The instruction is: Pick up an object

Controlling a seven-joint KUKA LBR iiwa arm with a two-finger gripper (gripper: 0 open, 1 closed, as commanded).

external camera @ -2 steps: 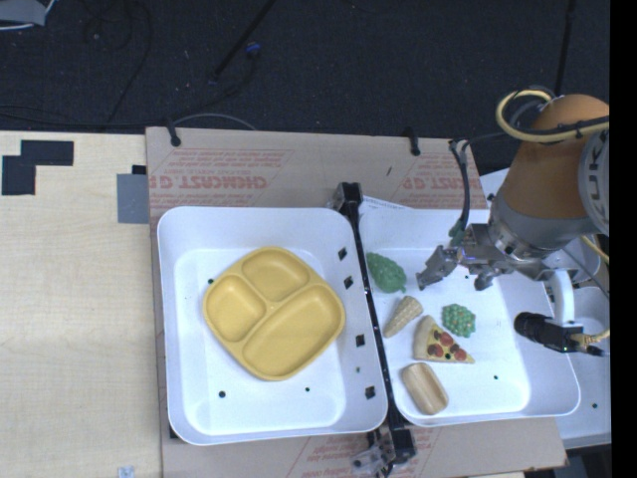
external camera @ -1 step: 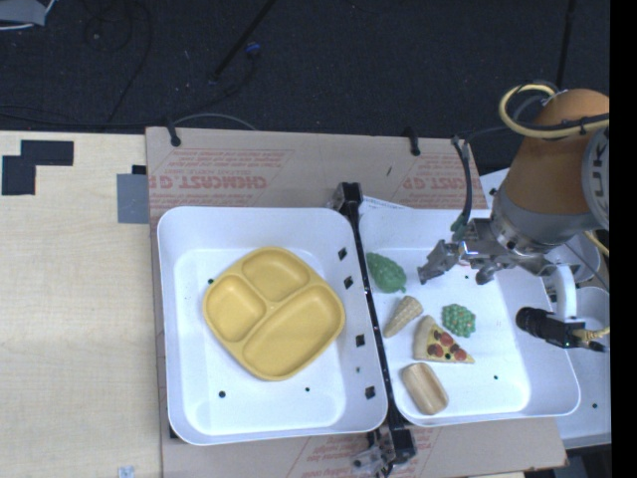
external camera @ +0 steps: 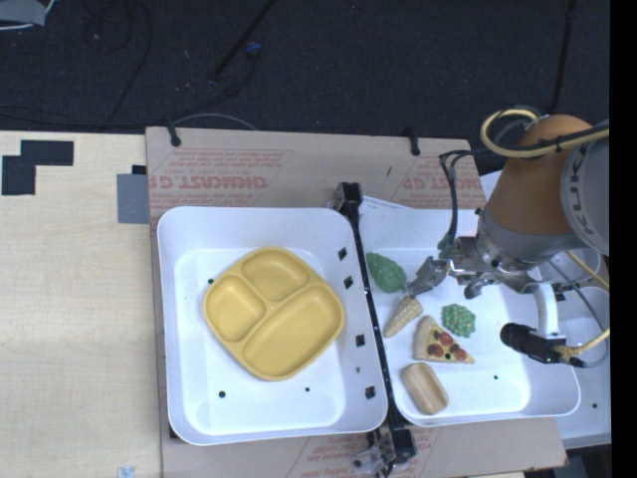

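Arm: grey, with an orange band, reaching in from the right over the right bin point(external camera: 557, 394).
Jaws point(external camera: 428, 277): low over the bin's upper left part; whether they are wide, narrow or holding anything, I cannot tell.
Nearest things: a green leafy piece point(external camera: 386, 271) just to the left of the jaws and a pale cone point(external camera: 403, 316) just below them.
Cone's long axis: slanted, wide end up-right toward the jaws, point down-left.
Others in the right bin: a green cluster point(external camera: 459, 319), a pizza slice point(external camera: 441, 344), a tan bun point(external camera: 425, 387), all further off.
Left bin point(external camera: 189, 267): holds a yellow divided plate point(external camera: 274, 312), well apart.
Judgement: the leafy piece or the cone is the likely target; a short drop should reach either.
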